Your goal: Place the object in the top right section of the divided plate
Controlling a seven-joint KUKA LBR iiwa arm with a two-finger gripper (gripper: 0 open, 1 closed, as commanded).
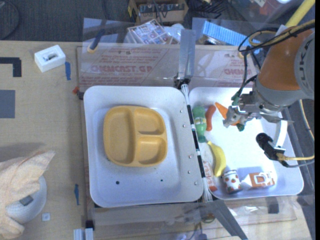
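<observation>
Near edge of rt white bin [292, 184]: small orange-and-white carton [261, 180] lying flat, a red-and-white can [230, 180] just beside it. Above those, yellow plastic banana [217, 158]. Further back – green bottle [200, 122] w/ red chili pepper [209, 119] along the bin's left wall. Gripper [235, 118] hangs over the back of this bin, pinching an orange plastic carrot [222, 109] w/ green top – carrot raised. Yellow divided plate [135, 135] sits mid left white bin [140, 184], well apart from carrot.
</observation>
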